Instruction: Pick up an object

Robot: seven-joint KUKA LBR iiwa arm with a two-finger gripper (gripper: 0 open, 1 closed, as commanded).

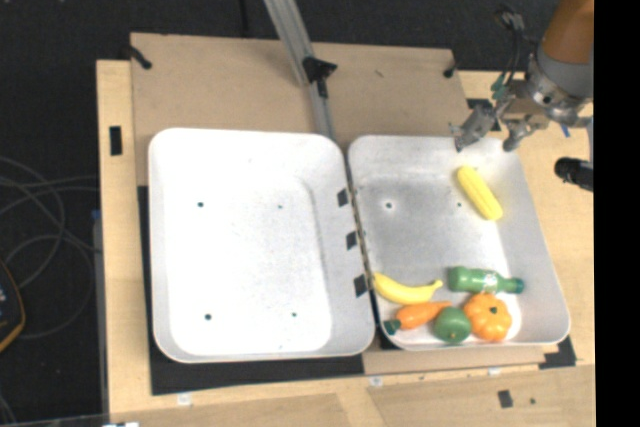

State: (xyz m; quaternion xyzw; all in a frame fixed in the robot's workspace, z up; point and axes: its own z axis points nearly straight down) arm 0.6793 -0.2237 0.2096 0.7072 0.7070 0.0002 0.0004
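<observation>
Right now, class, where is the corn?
The corn lies in the right bin, in its upper right part, just below the gripper and well apart from the toys along the bin's near edge.

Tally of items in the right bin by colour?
Yellow: 2, plastic corn cob and plastic banana
Green: 2, plastic bottle and round green toy vegetable
Orange: 2, plastic carrot and plastic pumpkin
Total: 6
</observation>
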